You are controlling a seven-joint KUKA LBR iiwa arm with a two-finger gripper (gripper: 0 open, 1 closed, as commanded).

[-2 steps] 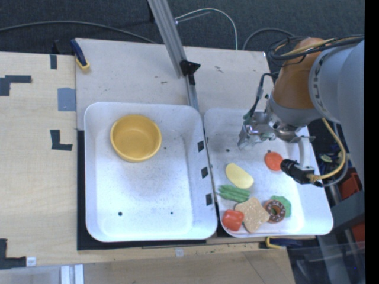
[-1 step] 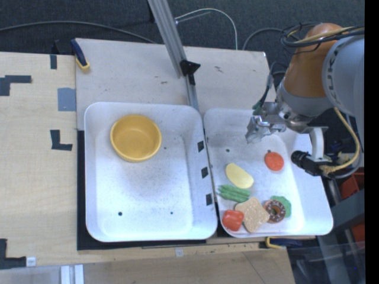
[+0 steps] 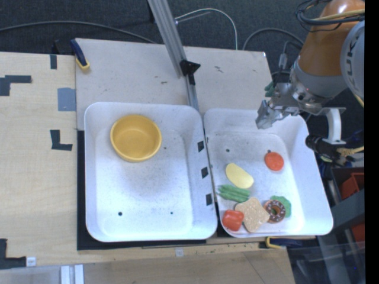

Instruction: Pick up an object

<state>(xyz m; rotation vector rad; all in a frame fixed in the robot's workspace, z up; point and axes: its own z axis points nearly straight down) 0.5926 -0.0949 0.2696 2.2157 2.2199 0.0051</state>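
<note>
The main risk I see is in the crowded near corner of the right bin (image 3: 308, 176). There a red piece (image 3: 233, 219), a slice of toast (image 3: 254, 213), a chocolate doughnut (image 3: 275, 210) on something green (image 3: 283, 204), and a green bean pod (image 3: 233, 192) lie touching or almost touching one another. If the hand (image 3: 265, 116) comes down there, it can push a neighbour aside, or close on two things together, or slide off the flat toast. The yellow lemon-like piece (image 3: 239, 176) lies just beside the pod, so a descent on it can also catch the pod. The small orange tomato-like piece (image 3: 273, 161) lies apart from the others and is nearest to the hand, so I judge it the safest choice; but it looks round and may roll away if the approach is not centred. It also lies near the bin's right wall, which could block one side of the hand.

The arm enters from the right, its orange band high at the picture's edge, and the wrist bends down toward the far end of the right bin. The hand hangs above that far corner, well apart from all the food pieces. Nothing is seen in it, and I cannot tell how far open it is.

The left bin (image 3: 106, 218) holds a yellow bowl (image 3: 135, 137), on the grey worktop (image 3: 130, 70).
</note>
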